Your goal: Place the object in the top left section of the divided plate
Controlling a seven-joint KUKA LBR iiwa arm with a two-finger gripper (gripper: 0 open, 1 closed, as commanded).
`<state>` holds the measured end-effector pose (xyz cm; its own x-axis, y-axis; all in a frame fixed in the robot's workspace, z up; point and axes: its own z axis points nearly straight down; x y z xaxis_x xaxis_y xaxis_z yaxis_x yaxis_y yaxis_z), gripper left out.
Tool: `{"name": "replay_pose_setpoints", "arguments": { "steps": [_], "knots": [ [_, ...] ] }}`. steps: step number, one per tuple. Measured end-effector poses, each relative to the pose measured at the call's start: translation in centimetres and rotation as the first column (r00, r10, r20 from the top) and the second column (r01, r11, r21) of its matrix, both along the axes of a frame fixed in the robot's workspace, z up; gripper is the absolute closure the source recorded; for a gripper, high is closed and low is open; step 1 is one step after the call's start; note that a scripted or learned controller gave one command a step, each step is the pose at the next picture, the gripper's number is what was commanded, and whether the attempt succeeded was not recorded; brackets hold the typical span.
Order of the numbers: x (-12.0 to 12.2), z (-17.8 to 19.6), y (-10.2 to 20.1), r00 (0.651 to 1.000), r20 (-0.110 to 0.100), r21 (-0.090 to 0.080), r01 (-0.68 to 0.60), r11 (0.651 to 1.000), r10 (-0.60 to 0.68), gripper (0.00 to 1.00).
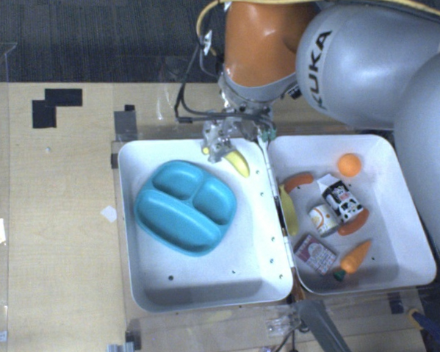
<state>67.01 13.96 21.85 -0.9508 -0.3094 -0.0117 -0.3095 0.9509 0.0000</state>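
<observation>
Biggest first: the arm (361, 61) comes in from the right w/ its orange band up top, wrist over the far edge of the left bin (137, 279). That bin sits on the counter (54, 239) touching the right bin (412, 272) along a shared wall. In the left bin lies the divided plate (185, 206), blue, three sections, tilted diagonally.

The claw (222, 143) hangs just past the plate's upper right rim. A banana (237, 163) sits right below it, on or near the bin floor beside the plate, not in any section. Whether the claw is clenched on it or released, can't tell; the fingertips blur into the fruit.

Step in hand, as I judge it: carry the banana to the top left section (172, 178). To do it well, confirm the grip first, lift enough to clear the plate rim, travel left along a short path, lower inside the ridges, then let go low so the curved fruit doesn't roll into the neighbouring section.

Around: the right bin holds an orange ball (349, 164), a carrot (354, 256), a small patterned cube (340, 200), other bits. None block the path. Main obstacle is the plate's own rim + the bin wall close behind the claw.
</observation>
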Motion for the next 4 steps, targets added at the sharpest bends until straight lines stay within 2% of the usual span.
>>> {"name": "replay_pose_setpoints", "arguments": {
  "steps": [1,2,3,4],
  "knots": [
    [0.0,1.3,0.2,0.995,0.0,-0.001,-0.102,0.995,0.102,1.0],
    [0.0,3.0,-1.1,0.999,0.0,0.002,0.053,0.999,-0.053,1.0],
    [-7.0,-3.7,-0.6,0.983,-0.004,-0.002,-0.182,0.983,0.182,1.0],
    [-6.0,-3.2,-3.9,0.996,-0.001,-0.001,-0.086,0.996,0.086,1.0]
  ]
}}
